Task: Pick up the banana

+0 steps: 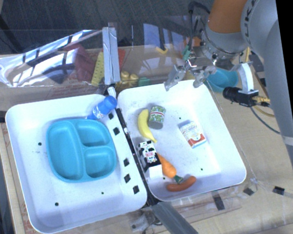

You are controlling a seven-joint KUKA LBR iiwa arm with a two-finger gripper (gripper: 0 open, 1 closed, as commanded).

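Observation:
A yellow banana [145,125] lies in the right bin [222,129], near its left wall and touching a small green-labelled can [157,116] on its right. My gripper [187,76] hangs over the far edge of the right bin, up and to the right of the banana and well apart from it. Its two grey fingers [172,77] are spread open with nothing between them.
The right bin also holds a red-and-white carton [192,133], a cow-patterned box [149,155], a carrot [167,166] and a sausage [181,184]. The left bin [29,175] holds a blue divided plate [81,149] and a blue bottle [101,107]. Clutter lies behind the bins.

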